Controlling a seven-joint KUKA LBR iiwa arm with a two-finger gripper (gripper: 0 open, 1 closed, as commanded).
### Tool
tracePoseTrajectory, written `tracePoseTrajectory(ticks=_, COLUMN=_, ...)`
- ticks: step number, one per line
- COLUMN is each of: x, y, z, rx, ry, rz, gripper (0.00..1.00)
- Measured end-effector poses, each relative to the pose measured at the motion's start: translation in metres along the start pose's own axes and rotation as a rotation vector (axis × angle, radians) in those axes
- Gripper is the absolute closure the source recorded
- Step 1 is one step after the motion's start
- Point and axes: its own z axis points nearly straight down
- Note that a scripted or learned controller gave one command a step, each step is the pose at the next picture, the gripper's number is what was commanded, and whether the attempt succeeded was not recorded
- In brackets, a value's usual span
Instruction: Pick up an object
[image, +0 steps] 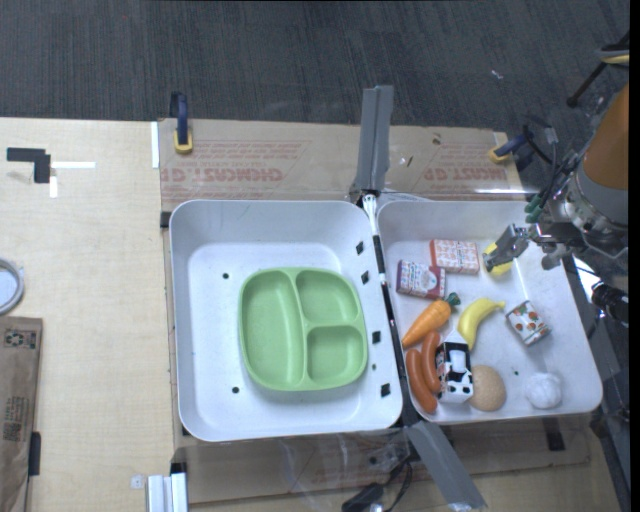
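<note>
Worktop (90, 300), light wood, carries two shallow white bins side by side. Left bin (200, 250), well apart from the hand, holds a green divided plate (303, 328) lying flat near its middle. Right bin (575, 330) sits under the hand and holds all the small stuff.

Arm (610, 150) comes in at the right edge, grey with orange up top. Hand (522, 240) hangs over the back right part of the right bin; whether the fingers are spread or pressed together cannot be told, too much clutter there. A yellow and grey item (499, 254) sits just beside the hand on its bin-centre side; contact with the hand is unclear.

Items, bigger to smaller:
- sausage pair (424, 372), red-orange, far from the hand, along the divider at the front of the bin.
- carrot (428, 319), tilted, just behind the sausages.
- banana (476, 319), between carrot and hand, toward the front.
- red patterned box (455, 256), flat, near the hand toward the divider.
- pink carton (421, 279), touching or just beside that box, farther from the hand.
- black and white cow-print carton (456, 371), beside the sausages.
- tan round bun (488, 388), touching the cow carton.
- small strawberry-print carton (527, 323), in front of the hand.
- white fluffy ball (545, 390), front corner, well in front of the hand.

Nothing visibly between the fingers.
</note>
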Motion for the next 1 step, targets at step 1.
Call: tracePoseTrajectory(ticks=1, x=-0.0546, y=-0.0306, z=0.1312, rx=-0.004, ry=0.000, rz=0.016, gripper=0.00)
